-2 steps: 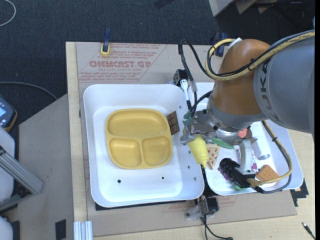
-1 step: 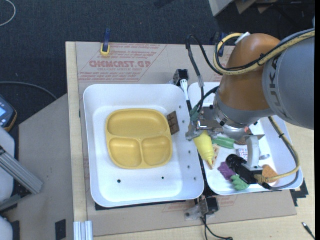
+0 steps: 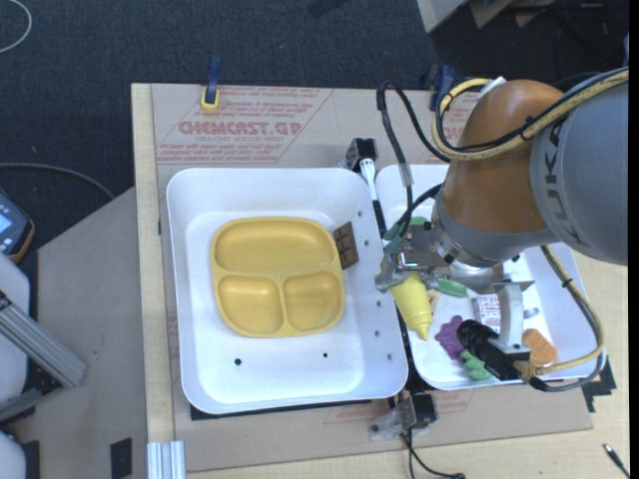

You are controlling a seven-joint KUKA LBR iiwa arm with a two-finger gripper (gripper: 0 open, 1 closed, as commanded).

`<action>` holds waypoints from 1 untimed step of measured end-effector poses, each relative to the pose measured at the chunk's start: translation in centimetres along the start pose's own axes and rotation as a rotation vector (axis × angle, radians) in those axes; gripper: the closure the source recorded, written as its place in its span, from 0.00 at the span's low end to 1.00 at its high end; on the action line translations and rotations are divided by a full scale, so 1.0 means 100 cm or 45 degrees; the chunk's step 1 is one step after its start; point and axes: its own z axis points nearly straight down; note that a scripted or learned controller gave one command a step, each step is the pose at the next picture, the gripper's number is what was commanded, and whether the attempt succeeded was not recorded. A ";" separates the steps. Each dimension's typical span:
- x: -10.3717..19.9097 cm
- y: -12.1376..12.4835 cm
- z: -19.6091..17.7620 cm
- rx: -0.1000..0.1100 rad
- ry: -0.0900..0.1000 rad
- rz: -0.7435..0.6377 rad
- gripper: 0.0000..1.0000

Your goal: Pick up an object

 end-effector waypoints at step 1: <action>0.012 0.003 0.006 0.000 0.000 -0.002 1.00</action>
